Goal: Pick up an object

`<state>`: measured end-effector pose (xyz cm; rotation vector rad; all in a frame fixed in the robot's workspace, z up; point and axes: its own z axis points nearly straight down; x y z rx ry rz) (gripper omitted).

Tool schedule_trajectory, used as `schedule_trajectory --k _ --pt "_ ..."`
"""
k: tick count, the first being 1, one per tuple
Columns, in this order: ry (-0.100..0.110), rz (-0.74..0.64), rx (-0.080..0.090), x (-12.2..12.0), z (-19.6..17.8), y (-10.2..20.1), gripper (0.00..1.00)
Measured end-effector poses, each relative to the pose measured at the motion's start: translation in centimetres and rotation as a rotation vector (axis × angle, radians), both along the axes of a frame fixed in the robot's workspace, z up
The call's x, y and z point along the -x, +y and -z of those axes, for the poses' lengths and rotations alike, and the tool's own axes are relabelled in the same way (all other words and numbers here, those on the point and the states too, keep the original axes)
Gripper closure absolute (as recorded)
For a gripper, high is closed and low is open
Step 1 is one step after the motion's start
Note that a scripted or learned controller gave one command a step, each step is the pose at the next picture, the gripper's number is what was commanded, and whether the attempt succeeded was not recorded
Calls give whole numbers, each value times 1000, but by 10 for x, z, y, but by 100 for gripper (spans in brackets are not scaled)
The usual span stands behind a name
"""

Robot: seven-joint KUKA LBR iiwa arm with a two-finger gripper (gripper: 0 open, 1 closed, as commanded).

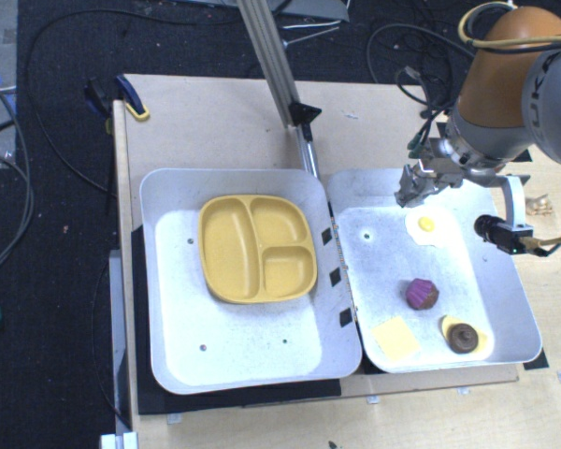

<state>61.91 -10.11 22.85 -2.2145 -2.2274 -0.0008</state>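
Fried-egg toy, flat white with a yellow yolk (pixel 426 226), lies in the right white bin (pixel 505 288), near that bin's far edge. The gripper (pixel 413 193) hangs just beyond it, toward the far-left corner of the same bin, so the egg lies immediately on the near-right side of the jaws. Nothing is seen between the jaws; whether they stand wide or narrow cannot be told. Farther toward the near edge lie a purple knobbly ball (pixel 422 294), a pale yellow square slab (pixel 395 338) and a brown ring-shaped doughnut toy (pixel 463 337), well apart from the gripper. Judgement: the egg is the nearest candidate.
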Motion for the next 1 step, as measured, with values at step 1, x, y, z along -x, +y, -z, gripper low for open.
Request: schedule_trajectory --k 1 --pt "1 -1 0 -3 7 52 100"
